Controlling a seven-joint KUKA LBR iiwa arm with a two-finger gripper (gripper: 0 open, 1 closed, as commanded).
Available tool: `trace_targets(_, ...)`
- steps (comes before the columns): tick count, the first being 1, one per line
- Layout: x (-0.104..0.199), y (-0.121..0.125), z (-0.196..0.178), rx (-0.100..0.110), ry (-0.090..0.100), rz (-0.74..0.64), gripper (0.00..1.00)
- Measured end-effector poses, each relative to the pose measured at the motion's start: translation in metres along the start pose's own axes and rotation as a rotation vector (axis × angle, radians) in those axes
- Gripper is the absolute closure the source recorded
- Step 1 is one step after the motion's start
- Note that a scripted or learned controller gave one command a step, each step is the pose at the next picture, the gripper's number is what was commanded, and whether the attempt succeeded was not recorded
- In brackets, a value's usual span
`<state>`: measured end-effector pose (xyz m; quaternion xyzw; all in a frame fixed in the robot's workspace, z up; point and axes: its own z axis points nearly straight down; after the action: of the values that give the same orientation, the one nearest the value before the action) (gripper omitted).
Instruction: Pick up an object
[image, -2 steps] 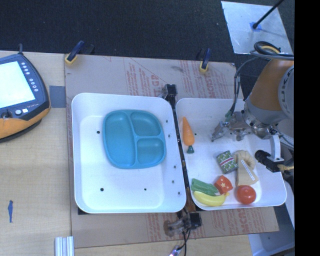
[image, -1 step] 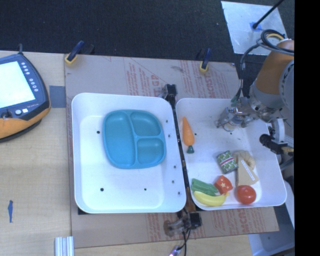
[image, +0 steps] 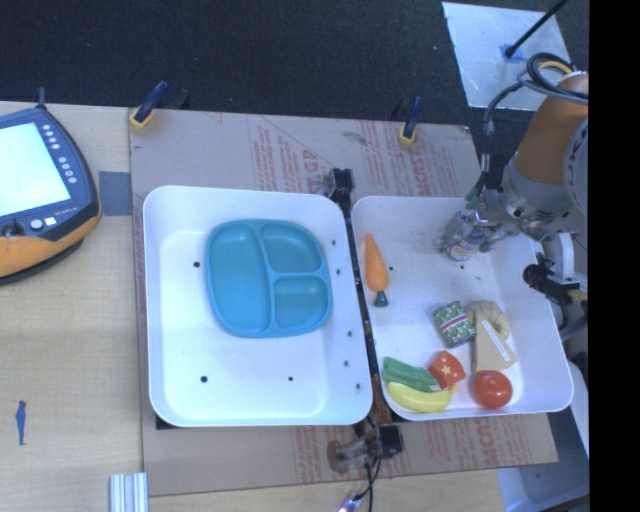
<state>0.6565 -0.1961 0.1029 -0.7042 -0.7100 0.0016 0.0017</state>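
- I see the arm (image: 545, 150) reaching in from the right, with its gripper (image: 466, 238) low over the far part of the right bin (image: 400, 215).
- I cannot tell the gripper's state from this slant; nothing shows between its tips.
- The things I could pick all lie in the right bin. A carrot (image: 375, 263) lies along its left wall, well apart from the gripper.
- Toward the near side I see a small green packet (image: 453, 323) just beside a pale wedge of bread or cheese (image: 491, 338).
- Below them sit a red strawberry-like piece (image: 446, 368) and a tomato (image: 491, 389), near each other.
- A green bean pod (image: 407, 374) lies touching a banana (image: 418, 398) by the near wall.
- The left bin (image: 165, 300) holds a blue divided plate (image: 268, 277), lying flat toward the bin's far side.
- A tablet in an orange case (image: 40, 195) rests on the bench at far left.
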Motion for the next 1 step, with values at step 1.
trace_targets(1, 0.0750, -0.0676, -0.1037, -0.003, 0.001, 0.003, 1.00)
